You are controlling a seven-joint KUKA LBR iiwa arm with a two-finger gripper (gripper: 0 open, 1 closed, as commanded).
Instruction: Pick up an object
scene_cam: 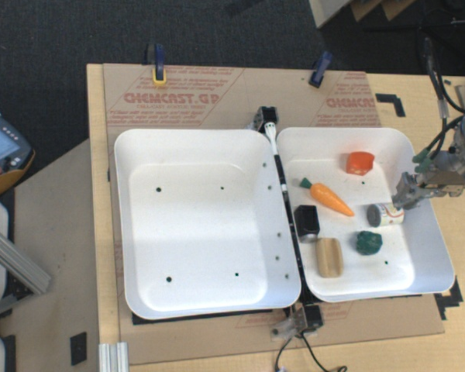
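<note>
**A:** Which piece do you take as the target? Start there.

**B:** You have a small grey object [373, 215] in the right bin [426, 246], near its right wall, and it is the piece nearest the gripper [397, 208]. It looks stubby, with its long axis running roughly up and down the view, though it is too small for you to be sure which end leads. Just below it lies a dark green lump [369, 242]. To its left the carrot [331, 199] lies on a slant, leafy green end toward the upper left, tip toward the lower right.

**A:** And the rest?

**B:** An orange-red piece [360, 163] sits near the far wall, a black block [306, 221] by the divider, a tan block [328, 257] standing lengthwise below it. The left bin [139, 285] sits alongside.

**A:** What step are you in?

**B:** I judge it the approach: the gripper is low at the right wall, just beside the grey piece. You cannot tell how wide its fingers stand, nor whether anything is between them. Next you would need it centred over the piece, closing across the short side.
</note>
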